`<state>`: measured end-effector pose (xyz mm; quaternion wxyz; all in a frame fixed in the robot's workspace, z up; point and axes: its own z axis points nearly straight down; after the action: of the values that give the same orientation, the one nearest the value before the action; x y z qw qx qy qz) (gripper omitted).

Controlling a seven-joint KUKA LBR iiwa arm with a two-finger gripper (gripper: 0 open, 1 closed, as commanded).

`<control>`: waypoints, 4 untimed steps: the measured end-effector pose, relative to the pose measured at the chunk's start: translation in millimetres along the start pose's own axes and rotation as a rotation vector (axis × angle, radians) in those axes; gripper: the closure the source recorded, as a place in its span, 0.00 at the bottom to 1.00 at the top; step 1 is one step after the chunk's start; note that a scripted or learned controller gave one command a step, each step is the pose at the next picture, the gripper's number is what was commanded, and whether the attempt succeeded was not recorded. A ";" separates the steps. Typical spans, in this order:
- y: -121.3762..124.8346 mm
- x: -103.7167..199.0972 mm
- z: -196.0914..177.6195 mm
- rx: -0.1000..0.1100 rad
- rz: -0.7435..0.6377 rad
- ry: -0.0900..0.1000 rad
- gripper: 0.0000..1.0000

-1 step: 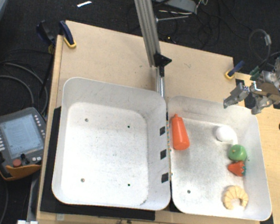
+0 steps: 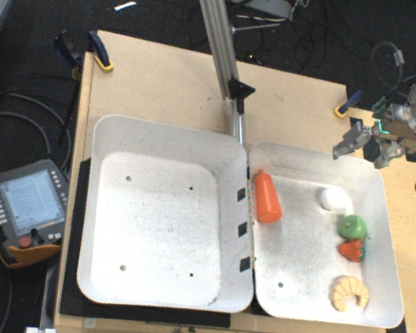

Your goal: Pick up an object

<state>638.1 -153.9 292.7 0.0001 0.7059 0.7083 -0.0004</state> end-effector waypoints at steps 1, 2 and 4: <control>4.7 1.3 63.2 0.006 0.003 0.001 0.00; 14.3 1.5 116.0 0.004 0.000 0.001 0.00; 13.9 10.5 160.5 -0.003 0.001 0.000 1.00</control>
<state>652.0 -143.5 132.2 0.0012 0.7064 0.7078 0.0005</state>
